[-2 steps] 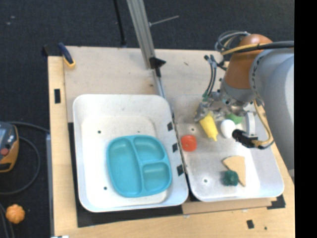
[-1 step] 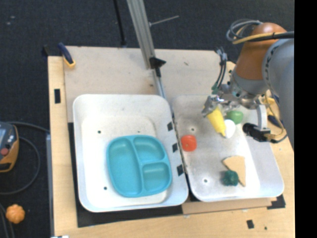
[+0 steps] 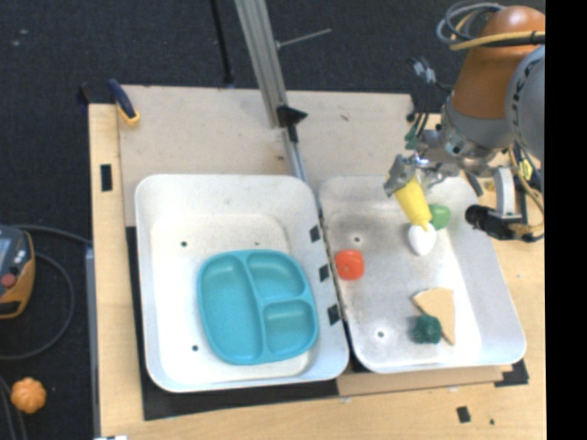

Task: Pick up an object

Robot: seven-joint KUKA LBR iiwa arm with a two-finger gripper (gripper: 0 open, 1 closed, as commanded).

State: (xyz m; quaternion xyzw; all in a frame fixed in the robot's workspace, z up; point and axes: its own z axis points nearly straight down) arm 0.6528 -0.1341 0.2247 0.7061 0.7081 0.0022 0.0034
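We saw the gripper [image 3: 409,180] clamped on a yellow-white bottle [image 3: 416,213], hanging over the right bin [image 3: 486,287]; teal tray [image 3: 258,305] in the left one.

Shallow white bins [image 3: 165,200]: we count two
Turquoise divided plastic plate [image 3: 259,306]: one
Small objects we see in the right bin: six

I see the tan bench [image 3: 202,126] carrying two shallow white bins side by side. The left bin [image 3: 156,209] sits toward nine o'clock, the right bin [image 3: 486,291] toward three, their inner edges touching near the centre. At about twelve o'clock a slanted aluminium post [image 3: 261,49] rises from the board. A blue-and-yellow clamp [image 3: 123,102] grips the bench's corner at ten o'clock.
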